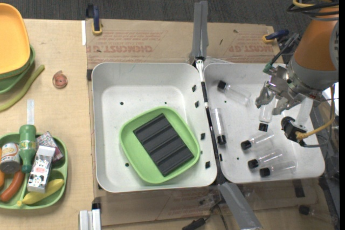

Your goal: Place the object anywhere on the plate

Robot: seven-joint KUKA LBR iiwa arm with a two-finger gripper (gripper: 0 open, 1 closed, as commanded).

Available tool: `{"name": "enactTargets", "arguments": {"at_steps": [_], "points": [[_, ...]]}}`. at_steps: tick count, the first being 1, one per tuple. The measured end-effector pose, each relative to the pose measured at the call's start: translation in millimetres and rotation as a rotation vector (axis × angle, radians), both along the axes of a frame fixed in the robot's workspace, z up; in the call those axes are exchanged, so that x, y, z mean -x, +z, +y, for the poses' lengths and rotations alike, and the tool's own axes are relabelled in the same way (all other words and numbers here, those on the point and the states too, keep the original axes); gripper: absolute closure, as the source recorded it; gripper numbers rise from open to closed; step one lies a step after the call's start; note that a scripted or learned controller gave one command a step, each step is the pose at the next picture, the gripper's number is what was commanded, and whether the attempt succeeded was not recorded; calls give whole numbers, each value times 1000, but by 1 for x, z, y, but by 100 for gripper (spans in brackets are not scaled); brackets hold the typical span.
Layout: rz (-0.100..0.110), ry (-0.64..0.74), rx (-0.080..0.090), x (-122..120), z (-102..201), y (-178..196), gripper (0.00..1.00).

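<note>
In the left bin (108, 89) lies a green plate (128, 133), and on it rests a black ridged tray-like piece (163, 145). My gripper (274, 100) hangs over the upper right part of the right bin (237, 172), below the orange wrist band. Just beneath it a clear vial with a black cap (264, 117) points toward the bin's front. From this angle I cannot tell if that vial is held or lies on the bin floor. Other clear, black-capped vials lie in the right bin: one near the back (230, 90) and one along the left wall (219, 125).
More vials (257, 141) (268, 160) lie at the right bin's front. A metal divider post (200, 29) stands between the bins at the back. Left of the bins are yellow plates (12, 40) and a green tray of toy food (32, 169).
</note>
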State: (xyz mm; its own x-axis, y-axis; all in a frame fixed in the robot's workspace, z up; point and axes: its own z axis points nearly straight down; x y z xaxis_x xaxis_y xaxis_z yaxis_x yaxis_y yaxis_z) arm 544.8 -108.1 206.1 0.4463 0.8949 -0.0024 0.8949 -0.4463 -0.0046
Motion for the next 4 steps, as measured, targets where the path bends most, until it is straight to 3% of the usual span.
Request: {"name": "enactTargets", "arguments": {"at_steps": [1,2,3,4], "points": [[0,0,0,0,0,0,0],[0,-60,1,-39,-65,-13,0],[-1,-67,1,-68,-91,-16,0],[-4,-130,2,-97,-104,13,0]]}}
